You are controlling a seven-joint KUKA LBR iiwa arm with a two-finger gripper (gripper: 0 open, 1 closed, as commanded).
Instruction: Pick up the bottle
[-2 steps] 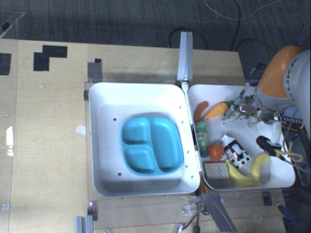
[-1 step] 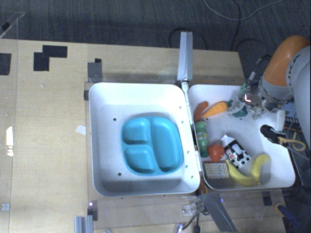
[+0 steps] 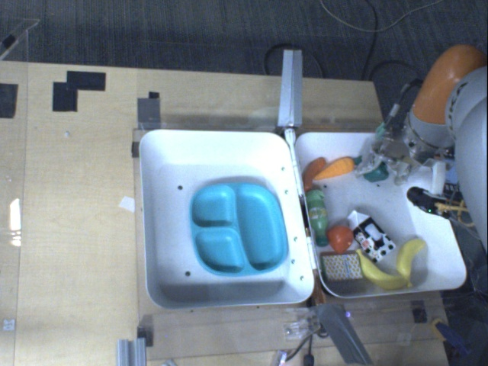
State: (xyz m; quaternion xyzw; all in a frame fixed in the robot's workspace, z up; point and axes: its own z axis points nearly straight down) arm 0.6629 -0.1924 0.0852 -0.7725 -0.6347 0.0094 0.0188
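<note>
A single fixed camera looks down on the bench [image 3: 76,227] from above at a slant, far enough off to take in both white bins whole. The left bin [image 3: 160,227] sits near the middle of the frame, and the right bin [image 3: 442,269] lies toward the right edge. The bench's far edge runs across the upper part of the picture, with dark carpeted floor [image 3: 152,14] beyond it. The bench's left stretch reaches the left border. The arm [image 3: 450,97] enters from the right side, cropped by the frame.

Glossy blue plastic tray [image 3: 235,226] – pale wood bench [image 3: 69,227]
</note>
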